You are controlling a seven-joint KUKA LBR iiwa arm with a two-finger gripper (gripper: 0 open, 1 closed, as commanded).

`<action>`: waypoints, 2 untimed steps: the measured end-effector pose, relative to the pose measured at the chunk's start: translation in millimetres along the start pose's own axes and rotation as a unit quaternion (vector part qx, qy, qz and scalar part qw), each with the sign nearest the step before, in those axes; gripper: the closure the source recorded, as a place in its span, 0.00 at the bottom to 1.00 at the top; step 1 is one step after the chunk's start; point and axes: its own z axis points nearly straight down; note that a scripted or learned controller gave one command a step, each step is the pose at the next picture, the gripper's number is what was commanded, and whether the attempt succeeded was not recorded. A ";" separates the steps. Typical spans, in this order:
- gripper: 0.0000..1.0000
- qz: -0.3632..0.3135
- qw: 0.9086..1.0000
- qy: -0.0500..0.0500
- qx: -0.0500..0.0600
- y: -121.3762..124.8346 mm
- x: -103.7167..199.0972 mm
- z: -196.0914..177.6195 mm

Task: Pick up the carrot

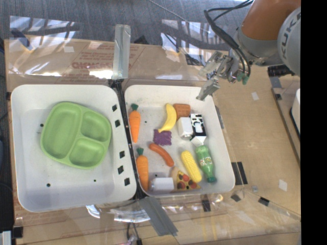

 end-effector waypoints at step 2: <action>0.00 -0.024 1.000 0.000 -0.001 34.8 19.5 179.4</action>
